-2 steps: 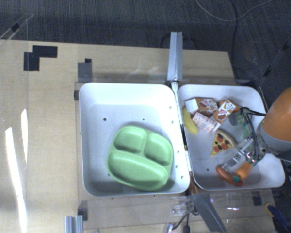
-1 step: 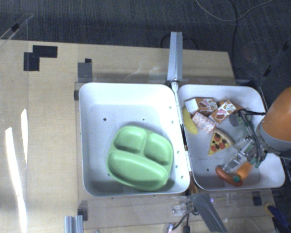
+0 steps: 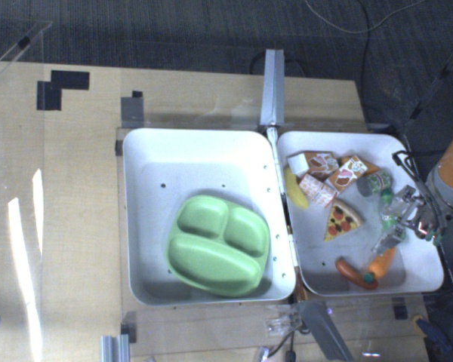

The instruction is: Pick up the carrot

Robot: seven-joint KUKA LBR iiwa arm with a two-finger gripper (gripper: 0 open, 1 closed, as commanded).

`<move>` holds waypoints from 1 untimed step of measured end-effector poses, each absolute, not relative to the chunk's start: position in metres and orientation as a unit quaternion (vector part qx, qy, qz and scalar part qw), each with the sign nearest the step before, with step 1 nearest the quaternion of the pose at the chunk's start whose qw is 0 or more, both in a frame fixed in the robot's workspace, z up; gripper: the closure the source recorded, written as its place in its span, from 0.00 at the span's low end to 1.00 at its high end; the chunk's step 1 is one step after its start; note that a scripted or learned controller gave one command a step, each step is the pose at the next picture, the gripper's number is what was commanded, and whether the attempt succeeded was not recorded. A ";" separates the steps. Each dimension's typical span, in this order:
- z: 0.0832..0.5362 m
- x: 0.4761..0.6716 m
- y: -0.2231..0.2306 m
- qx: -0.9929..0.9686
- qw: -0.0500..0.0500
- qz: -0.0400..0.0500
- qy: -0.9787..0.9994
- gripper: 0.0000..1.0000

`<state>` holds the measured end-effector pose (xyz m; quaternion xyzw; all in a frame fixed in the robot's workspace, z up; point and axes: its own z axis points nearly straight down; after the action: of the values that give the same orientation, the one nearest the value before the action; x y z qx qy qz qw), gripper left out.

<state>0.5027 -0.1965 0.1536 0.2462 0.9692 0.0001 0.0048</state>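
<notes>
Small orange carrot (image 3: 382, 262) near right white bin's (image 3: 430, 281) front rim; gripper (image 3: 396, 225) just above, fingers' spread unclear.

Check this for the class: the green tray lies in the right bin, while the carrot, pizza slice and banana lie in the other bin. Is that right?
Not quite. The camera view shows the green tray in the left bin, not the right. The carrot, pizza slice and banana do lie in the other bin, the right one.
</notes>
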 end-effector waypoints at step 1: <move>0.090 0.491 -0.191 0.130 0.007 -0.001 0.992 0.00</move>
<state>0.4915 -0.1915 0.0895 0.1296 0.9915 -0.0005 0.0072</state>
